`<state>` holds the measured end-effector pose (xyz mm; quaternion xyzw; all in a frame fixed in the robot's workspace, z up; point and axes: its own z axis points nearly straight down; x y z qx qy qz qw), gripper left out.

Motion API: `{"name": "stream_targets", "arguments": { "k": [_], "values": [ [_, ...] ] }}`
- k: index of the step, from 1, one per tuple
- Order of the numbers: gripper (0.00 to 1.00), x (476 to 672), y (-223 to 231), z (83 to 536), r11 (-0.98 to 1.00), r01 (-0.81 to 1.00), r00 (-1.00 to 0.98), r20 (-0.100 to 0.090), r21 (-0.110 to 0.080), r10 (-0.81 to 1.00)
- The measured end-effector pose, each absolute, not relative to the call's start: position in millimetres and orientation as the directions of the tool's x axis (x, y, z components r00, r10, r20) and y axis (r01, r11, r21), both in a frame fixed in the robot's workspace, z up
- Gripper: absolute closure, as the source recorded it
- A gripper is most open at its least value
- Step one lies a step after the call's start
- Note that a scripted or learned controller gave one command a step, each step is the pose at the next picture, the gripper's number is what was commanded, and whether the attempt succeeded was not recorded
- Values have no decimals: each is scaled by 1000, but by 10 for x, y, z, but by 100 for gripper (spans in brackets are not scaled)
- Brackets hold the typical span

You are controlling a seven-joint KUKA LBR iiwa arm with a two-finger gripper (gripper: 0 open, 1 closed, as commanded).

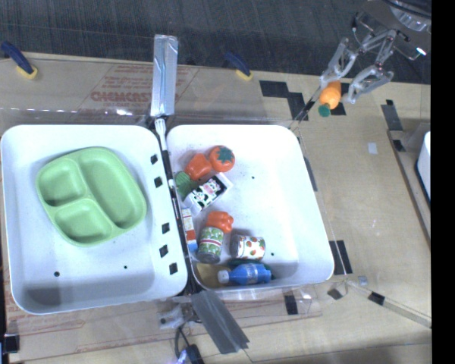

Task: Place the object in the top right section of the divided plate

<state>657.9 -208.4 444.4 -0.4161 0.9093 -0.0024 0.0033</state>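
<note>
Two jaws [354, 82] pinching orange carrot [330, 96].

— Left bin [30, 279]? 
— Holds green plate [91, 195], near its upper left.
— Right bin [288, 203]? 
— Crowded along left wall: tomato [211, 161], carton [207, 193], can [247, 246], blue bottle [245, 274].
— Gripper [354, 80]? 
— Beyond right bin's top right corner, clasping orange carrot [330, 96].

Even, fairly bright light is falling from overhead. The white bins [235, 279] are washing out slightly, with soft grey shadows pooling in their lower corners. Glare is streaking the foil tape [164, 74] between them. The whole frame is looking a little soft and grainy, and the small toys' labels are blurring.
</note>
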Motion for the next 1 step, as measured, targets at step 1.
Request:
{"name": "stream_targets", "arguments": {
  "k": [1],
  "values": [
    [100,6580,-2081,4443,326,-945,-326,-2,-9,-945]
  ]
}}
